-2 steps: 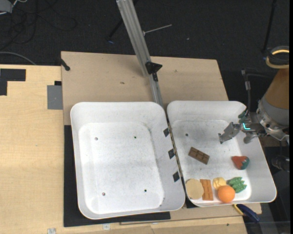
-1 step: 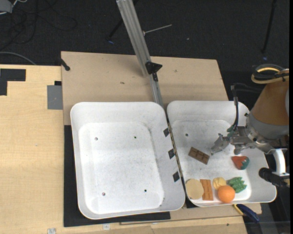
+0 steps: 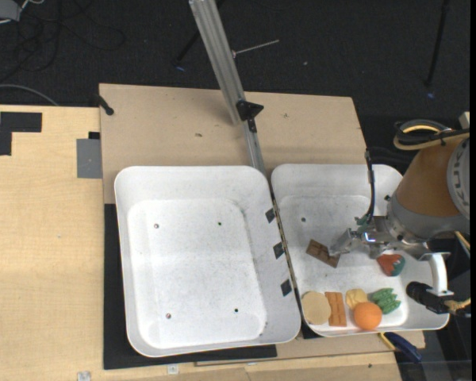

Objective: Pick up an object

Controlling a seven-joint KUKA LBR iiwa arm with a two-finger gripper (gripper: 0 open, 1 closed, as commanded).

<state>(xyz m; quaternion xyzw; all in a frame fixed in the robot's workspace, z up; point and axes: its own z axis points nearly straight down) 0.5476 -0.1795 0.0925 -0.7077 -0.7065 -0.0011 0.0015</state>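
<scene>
My gripper (image 3: pixel 345 244) reaches into the right bin (image 3: pixel 325 193) from the right, low over its floor. A small brown block (image 3: pixel 320 252) lies just left of the fingertips, close to them or touching; whether it sits between them is unclear. A red and green piece (image 3: pixel 391 264) lies right beside the gripper body. Along the bin's front edge sit a round tan bread piece (image 3: pixel 316 307), an orange-brown slab (image 3: pixel 336 309), a small yellow piece (image 3: pixel 355 297), an orange ball (image 3: pixel 367 316) and a green leafy piece (image 3: pixel 385 299).
The left bin (image 3: pixel 194 256) lies next to the right one, joined by black clips (image 3: pixel 278 249). A metal rail (image 3: pixel 222 58) rises slantwise behind the bins. The orange-banded arm (image 3: pixel 428 189) overhangs the right bin's right side.
</scene>
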